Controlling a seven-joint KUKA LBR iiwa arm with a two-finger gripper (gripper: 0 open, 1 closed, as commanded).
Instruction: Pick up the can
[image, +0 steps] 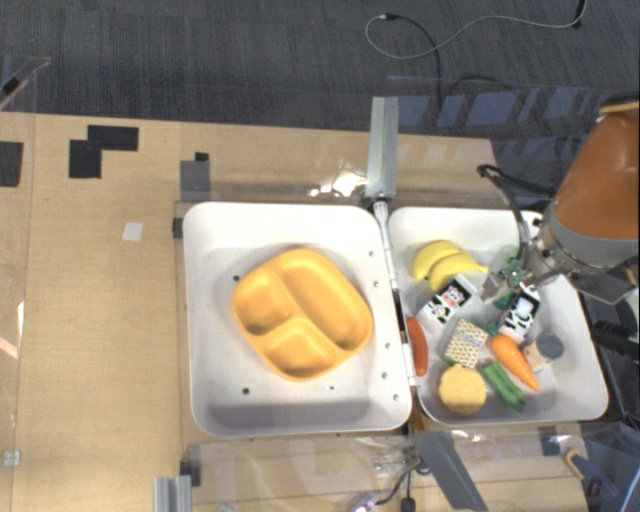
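Observation:
The can looks like a small grey cylinder lying near the right wall of the right bin, just right of a carrot. My gripper hangs low over the middle of that bin, up and to the left of the can and apart from it. A black-and-white carton sits directly under the gripper's tip. The arm's orange band and grey wrist cover the bin's upper right corner.
The right bin also holds bananas, a second black-and-white carton, a red sausage-like piece, a patterned box, a yellow round item and a green vegetable. A yellow divided plate lies in the left bin.

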